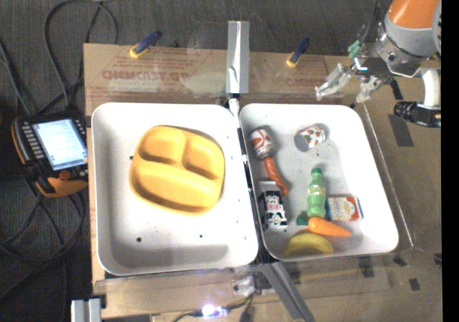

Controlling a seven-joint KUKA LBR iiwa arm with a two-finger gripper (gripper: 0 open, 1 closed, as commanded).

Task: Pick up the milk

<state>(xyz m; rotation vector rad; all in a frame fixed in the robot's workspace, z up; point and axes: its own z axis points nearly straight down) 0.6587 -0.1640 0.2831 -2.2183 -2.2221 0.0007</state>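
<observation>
The milk (272,210) is a small black-and-white carton lying near the left wall of the right bin (373,170), towards the front. My gripper (349,88) hangs over the bench just behind the right bin's back edge, far from the milk and up to its right. Its fingers are spread open with nothing between them. The orange-banded wrist (412,5) reaches in from the top right.
The right bin also holds a red-and-white can (262,143), a sausage (275,173), a tipped cup (312,136), a green bottle (315,192), an orange carton (344,207), a carrot (329,226) and a banana (310,244). A yellow divided tray (179,168) lies in the left bin.
</observation>
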